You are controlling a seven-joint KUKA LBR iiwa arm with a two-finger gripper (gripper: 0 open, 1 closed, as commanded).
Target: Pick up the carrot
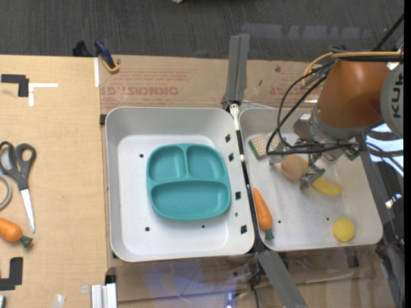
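Observation:
An orange carrot (262,212) with a green stem end lies in the right bin (302,233), along its left wall near the front. My gripper (311,177) hangs over the middle of the same bin, up and to the right of the carrot and well apart from it. The fingertips sit between a tan egg-shaped object (293,168) and a yellow banana-like piece (326,187). Nothing of the carrot is between them.
A teal divided plate (189,181) lies in the left bin (122,191). The right bin also holds a yellow lemon (344,229) and a green-checked item (259,145). A second carrot (11,231) and scissors (19,175) lie on the bench at the left.

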